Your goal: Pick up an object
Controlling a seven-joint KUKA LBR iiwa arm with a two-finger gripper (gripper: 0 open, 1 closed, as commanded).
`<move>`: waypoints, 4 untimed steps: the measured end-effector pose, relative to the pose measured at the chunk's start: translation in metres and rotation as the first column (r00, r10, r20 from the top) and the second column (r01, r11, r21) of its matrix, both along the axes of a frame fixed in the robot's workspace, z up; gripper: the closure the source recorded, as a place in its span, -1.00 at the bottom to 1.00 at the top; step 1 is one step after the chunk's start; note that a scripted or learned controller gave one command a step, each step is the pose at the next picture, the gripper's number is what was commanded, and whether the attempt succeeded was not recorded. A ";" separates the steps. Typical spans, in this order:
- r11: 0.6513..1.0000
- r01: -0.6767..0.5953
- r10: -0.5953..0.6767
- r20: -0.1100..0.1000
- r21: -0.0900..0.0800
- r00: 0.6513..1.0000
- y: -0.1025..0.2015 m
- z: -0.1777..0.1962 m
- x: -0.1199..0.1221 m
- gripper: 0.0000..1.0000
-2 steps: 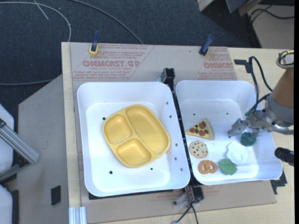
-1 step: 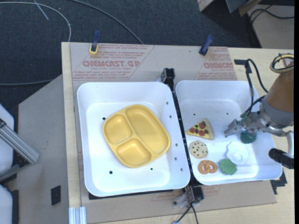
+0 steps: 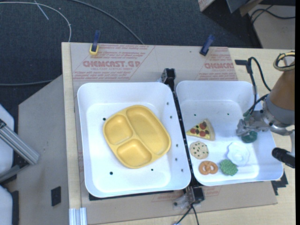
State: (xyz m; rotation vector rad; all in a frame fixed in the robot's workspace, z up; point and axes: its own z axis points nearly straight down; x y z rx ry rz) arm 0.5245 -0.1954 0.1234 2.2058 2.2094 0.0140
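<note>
A light wooden table (image 3: 42,139) carries a printed cardboard sheet (image 3: 117,62), with two white bins (image 3: 89,139) side by side on it.

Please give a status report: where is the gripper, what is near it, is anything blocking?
Gripper low over right bin, far-right side. Small teal object just beneath it, grasp unclear. White piece, pizza slice, cookie lie apart, not blocking.

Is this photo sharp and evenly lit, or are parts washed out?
Camera view: light is even, shadows soft; the yellow tray is crisp; the white object nearly vanishes against the right bin; the end effector looks slightly soft.
</note>
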 end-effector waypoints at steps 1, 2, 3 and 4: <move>1.000 0.001 -0.001 -0.015 0.005 1.000 -0.005 0.062 -0.002 1.00; 1.000 0.000 0.000 -0.018 0.006 1.000 -0.011 0.122 -0.001 1.00; 1.000 0.000 0.000 -0.015 0.006 1.000 -0.011 0.151 0.000 1.00; 1.000 -0.002 0.002 -0.023 0.010 1.000 0.033 0.146 -0.008 1.00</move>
